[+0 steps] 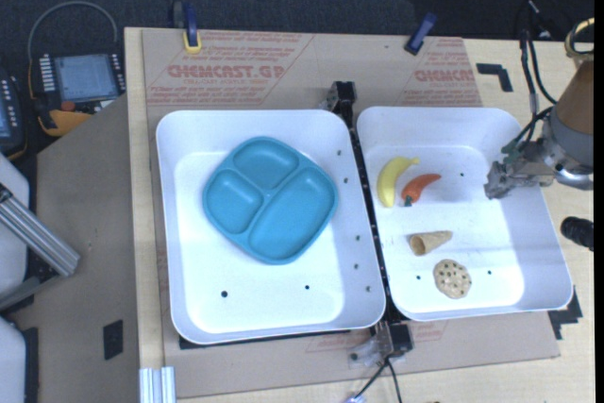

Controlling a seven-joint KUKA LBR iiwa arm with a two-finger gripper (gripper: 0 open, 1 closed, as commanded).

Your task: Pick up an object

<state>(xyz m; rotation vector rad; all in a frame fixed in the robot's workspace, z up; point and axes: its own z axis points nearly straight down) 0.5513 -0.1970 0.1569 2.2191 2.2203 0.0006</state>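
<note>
Objects to pick from number four, and you will find all of them in the right bin point(528, 231): one yellow banana point(393, 177), one red-orange pepper point(420, 187) touching the banana's right side, one cone-shaped pastry point(429, 243) below them, and one round cookie point(452, 278) below that, nearest the bin's front edge. You have two white bins side by side; the left bin point(189, 250) holds a single blue divided plate point(270, 199) with three compartments, lying slightly turned near the middle.

On the brown board point(283, 61) under the bins you can read "CHEMCAST G.P" in red print behind the left bin, and a partly hidden repeat of the same print behind the right bin. Two clamps grip the board's far edge, one with a yellow tip point(192, 31) and one blue point(420, 33). At the far left a small screen unit point(83, 75) sits with a looped cable.

The gripper point(497, 181) hangs over the right bin's right half, close to its far right wall. You cannot tell from this view whether it is spread or closed, and nothing is visibly between its tips. The pepper is the nearest object, off to the gripper's left and clearly apart from it; the cookie and pastry lie further toward the front.
</note>
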